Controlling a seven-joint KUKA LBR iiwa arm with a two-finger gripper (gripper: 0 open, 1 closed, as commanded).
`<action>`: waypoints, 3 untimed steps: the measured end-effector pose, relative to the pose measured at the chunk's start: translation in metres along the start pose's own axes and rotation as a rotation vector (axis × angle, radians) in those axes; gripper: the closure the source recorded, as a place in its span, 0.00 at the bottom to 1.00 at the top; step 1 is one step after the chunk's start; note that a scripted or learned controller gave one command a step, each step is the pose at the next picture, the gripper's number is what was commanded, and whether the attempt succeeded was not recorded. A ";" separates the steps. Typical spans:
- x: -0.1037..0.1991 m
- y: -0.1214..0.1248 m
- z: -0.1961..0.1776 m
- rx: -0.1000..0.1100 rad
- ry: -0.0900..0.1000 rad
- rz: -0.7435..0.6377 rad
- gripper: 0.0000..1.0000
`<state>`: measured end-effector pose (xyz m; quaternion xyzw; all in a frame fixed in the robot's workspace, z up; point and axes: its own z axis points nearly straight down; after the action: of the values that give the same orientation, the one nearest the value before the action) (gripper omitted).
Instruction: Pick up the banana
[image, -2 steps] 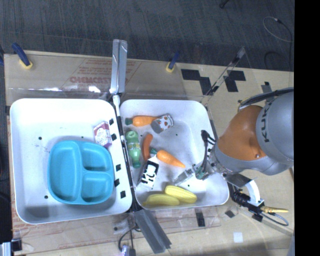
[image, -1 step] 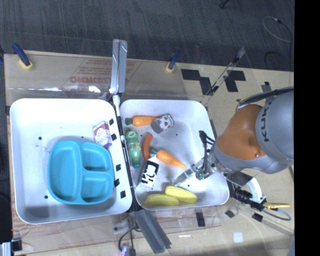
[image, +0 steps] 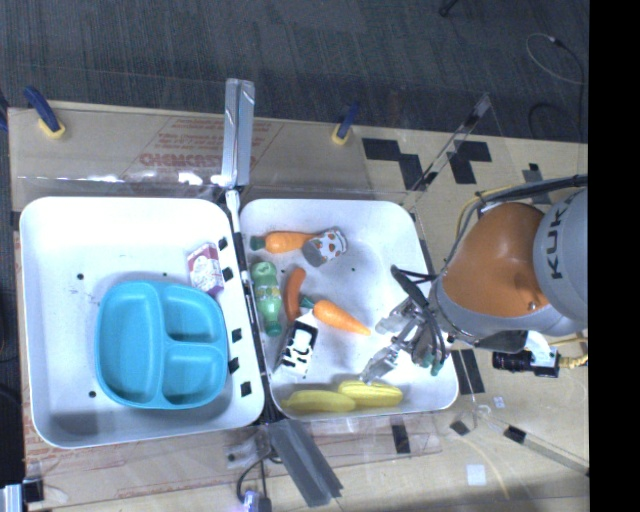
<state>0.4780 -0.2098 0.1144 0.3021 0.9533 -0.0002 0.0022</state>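
Right bin (image: 420, 240), perhaps two bananas (image: 345, 397), three carrots (image: 340, 318)

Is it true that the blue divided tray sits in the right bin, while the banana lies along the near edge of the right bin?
Not quite. The camera view shows the blue divided tray in the left bin; the banana does lie along the right bin's near edge.

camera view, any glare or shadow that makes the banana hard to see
In the camera view the banana reads clearly, yellow on the white right bin; light there is even, without harsh glare. A soft shadow lies under the blue tray in the left bin. The gripper looks slightly blurred.
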 end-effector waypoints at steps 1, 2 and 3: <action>-0.001 0.000 0.020 -0.002 -0.001 0.124 0.00; 0.001 -0.001 0.009 0.002 0.004 0.409 0.00; 0.001 -0.001 0.023 0.003 0.005 0.810 0.00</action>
<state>0.4763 -0.2102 0.0911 0.6534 0.7570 -0.0003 -0.0005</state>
